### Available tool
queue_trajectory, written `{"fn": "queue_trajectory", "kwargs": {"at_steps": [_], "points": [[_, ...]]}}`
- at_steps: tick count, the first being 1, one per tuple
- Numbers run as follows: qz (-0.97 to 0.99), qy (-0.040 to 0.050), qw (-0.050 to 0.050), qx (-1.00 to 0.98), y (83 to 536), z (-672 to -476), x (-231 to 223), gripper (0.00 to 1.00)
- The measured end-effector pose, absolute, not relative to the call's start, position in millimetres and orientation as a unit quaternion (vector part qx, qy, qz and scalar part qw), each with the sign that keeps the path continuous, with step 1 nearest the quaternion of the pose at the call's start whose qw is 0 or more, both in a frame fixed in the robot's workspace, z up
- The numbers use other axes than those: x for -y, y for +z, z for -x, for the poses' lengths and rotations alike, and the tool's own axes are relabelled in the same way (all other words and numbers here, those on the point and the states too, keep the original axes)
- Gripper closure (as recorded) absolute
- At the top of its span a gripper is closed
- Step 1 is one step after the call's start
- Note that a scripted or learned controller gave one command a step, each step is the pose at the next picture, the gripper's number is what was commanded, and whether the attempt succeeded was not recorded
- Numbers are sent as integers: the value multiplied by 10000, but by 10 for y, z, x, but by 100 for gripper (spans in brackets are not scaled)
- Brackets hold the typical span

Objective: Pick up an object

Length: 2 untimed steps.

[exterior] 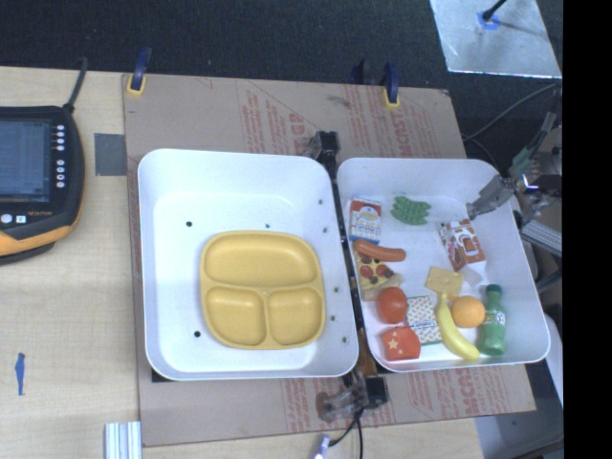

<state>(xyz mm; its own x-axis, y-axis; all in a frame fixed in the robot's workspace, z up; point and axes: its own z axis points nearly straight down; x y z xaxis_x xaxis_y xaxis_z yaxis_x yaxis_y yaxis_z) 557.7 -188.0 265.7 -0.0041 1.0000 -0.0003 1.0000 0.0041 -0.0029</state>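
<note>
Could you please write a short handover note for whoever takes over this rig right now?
Pincer: at the right bin's upper right edge, holding nothing visible; finger state unclear.
Things: toy foods all lie in the right bin, including a banana, orange, tomato, green bottle and hot dog. The yellow divided tray sits in the left bin.
Done: nothing picked.
Left: choose an object, grasp it and lift it.

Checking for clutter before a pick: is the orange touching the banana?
Touching. The camera view shows the orange resting right against the banana's upper curve in the right bin, no gap between them.
</note>
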Motion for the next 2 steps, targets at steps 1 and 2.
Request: {"fn": "queue_trajectory", "kwargs": {"at_steps": [1,2], "points": [[7053,16,12,7089,911,-5559,2117,0],[7041,21,1,7101,1024,-5566,2131,100]]}}
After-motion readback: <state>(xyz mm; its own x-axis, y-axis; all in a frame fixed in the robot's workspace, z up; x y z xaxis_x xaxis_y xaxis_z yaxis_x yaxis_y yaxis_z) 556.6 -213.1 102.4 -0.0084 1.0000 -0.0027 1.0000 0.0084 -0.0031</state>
